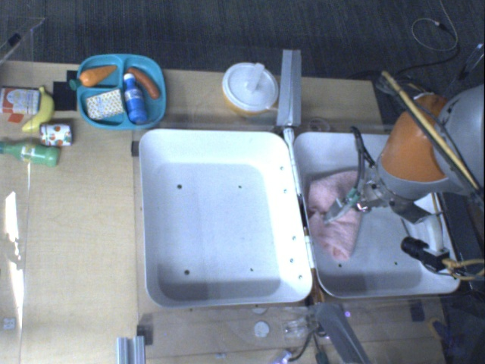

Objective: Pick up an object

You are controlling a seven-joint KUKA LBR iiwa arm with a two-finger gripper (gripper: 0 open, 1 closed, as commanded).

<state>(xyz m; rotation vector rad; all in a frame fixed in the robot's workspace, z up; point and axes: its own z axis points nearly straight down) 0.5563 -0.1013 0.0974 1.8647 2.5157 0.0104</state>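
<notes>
Grey arm (424, 158) slants into right bin (379, 275), claw (350, 203) over pink cloth (333, 214), finger state indiscernible; no legible writing.

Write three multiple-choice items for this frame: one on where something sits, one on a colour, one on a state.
1. Where does the pink cloth lie?
A. In the left bin
B. In the right bin
C. On the bench by the tray

2. What colour is the divided tray at the back left of the bench?
A. Blue
B. Red
C. White

3. How does the pincer stand relative to the cloth?
A. Far above the left bin
B. Parked off the bench
C. Down at the cloth, over its middle

Answers: 1 B, the cloth rests on the floor of the right bin. 2 A, its rim and walls are blue. 3 C, the arm's tip sits on the cloth's surface.
</notes>
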